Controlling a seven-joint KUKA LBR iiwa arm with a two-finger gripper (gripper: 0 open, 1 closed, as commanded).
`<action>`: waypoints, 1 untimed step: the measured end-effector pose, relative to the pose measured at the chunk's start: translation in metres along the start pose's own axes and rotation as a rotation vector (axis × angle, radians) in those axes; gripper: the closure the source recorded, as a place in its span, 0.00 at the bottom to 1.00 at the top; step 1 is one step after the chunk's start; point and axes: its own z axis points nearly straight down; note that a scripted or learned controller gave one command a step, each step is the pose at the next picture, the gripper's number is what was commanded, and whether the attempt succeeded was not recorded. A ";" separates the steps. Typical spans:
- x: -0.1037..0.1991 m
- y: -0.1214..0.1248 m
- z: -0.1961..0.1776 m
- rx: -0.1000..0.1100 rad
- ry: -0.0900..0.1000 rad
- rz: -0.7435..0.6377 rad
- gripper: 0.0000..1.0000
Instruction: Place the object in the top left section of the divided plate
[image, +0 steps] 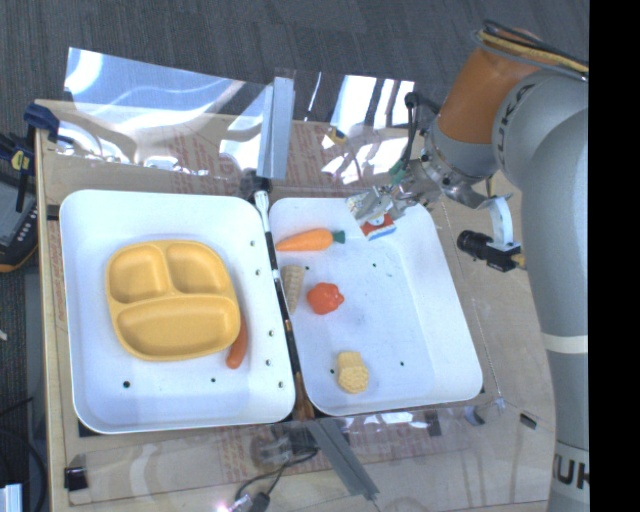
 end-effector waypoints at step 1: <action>0.063 0.011 -0.045 -0.001 -0.002 -0.090 1.00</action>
